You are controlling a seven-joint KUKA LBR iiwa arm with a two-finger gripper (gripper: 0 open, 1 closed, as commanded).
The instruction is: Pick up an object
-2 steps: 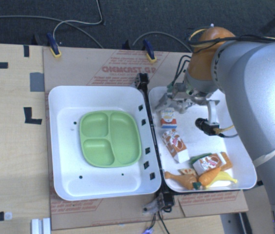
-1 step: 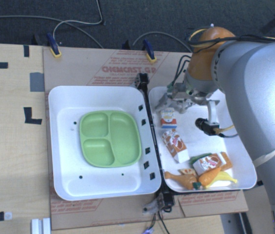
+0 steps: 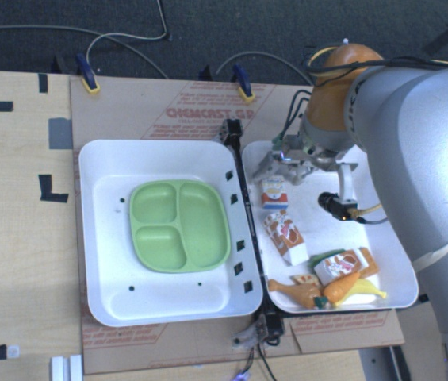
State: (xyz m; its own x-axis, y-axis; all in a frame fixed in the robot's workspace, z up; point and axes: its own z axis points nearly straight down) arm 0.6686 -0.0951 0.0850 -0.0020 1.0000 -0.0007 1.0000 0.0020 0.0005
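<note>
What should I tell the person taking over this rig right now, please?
Pincer: low in the right bin, at its far left end, just above a small carton; whether it is open or shut is unclear.
Right bin: a snack box mid-left; a second carton, carrot, banana and brown toy at the near end.
Left bin: a green divided plate.
Done: nothing seen lifted.
Left: grasp and lift one object.

We see the grey arm (image 3: 414,141) entering from the right, its orange band (image 3: 331,86) directly above the wrist. The gripper (image 3: 275,169) hangs just below that band, pointing down and leftward; finger spacing is indiscernible.
</note>
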